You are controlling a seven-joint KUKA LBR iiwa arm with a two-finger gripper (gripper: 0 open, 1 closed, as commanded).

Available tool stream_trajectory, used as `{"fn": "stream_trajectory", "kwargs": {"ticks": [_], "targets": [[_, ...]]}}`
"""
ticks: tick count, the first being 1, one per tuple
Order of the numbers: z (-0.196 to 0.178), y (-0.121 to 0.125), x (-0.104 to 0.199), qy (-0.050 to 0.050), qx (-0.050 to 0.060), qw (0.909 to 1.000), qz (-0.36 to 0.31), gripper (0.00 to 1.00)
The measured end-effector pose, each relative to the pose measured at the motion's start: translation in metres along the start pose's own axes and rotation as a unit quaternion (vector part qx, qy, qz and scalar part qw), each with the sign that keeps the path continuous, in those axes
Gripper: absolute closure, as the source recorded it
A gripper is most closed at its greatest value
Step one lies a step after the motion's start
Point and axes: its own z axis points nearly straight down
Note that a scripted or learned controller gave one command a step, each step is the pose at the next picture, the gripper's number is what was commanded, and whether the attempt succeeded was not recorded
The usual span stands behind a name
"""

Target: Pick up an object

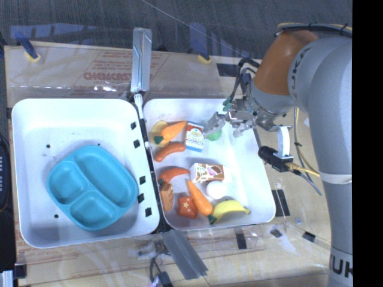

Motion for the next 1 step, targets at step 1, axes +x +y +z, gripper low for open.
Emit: {"fn": "stream_trajectory", "kwargs": {"ticks": [1], "targets": [[0.0744, 0.0529, 0.0024, -0.002, -0.01, 0.9993, -0.035, 0.0]]}}
